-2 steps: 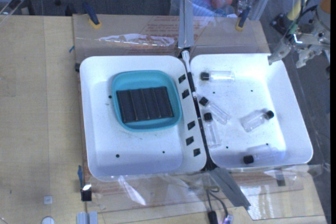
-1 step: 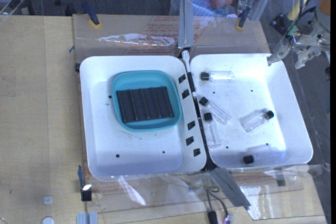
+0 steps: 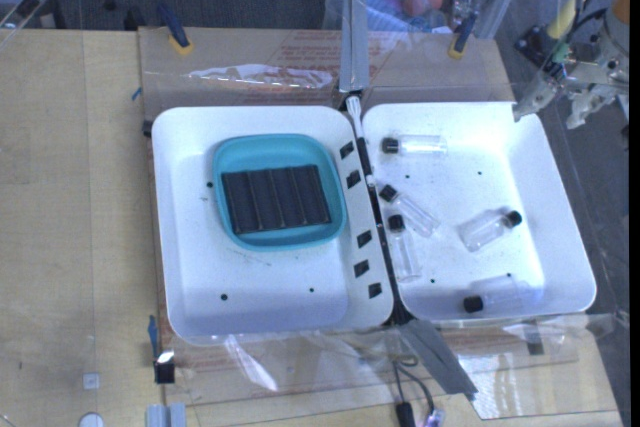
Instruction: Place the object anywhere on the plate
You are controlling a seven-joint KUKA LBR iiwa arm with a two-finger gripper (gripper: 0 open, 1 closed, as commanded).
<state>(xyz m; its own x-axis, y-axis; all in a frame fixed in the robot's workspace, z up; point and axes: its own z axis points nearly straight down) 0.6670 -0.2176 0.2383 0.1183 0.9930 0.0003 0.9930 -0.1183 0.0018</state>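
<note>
A teal plate (image 3: 276, 192) sits in the left bin (image 3: 180, 245). Clear vials (image 3: 488, 228) lie scattered in the right bin (image 3: 560, 245). The gripper (image 3: 560, 90) is at the upper right; its state I cannot tell.

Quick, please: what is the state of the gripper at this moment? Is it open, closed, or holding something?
Gripper: cannot be told; it sits at the right bin's far right corner, too small and blurred. No vial between it that I can see.

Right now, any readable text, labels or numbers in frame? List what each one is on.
None readable.
Cardboard sheet behind the bins: faint reddish print, too blurred to read.
Clear vials with black caps in the right bin: no legible labels.
Teal plate in the left bin: no markings.
</note>
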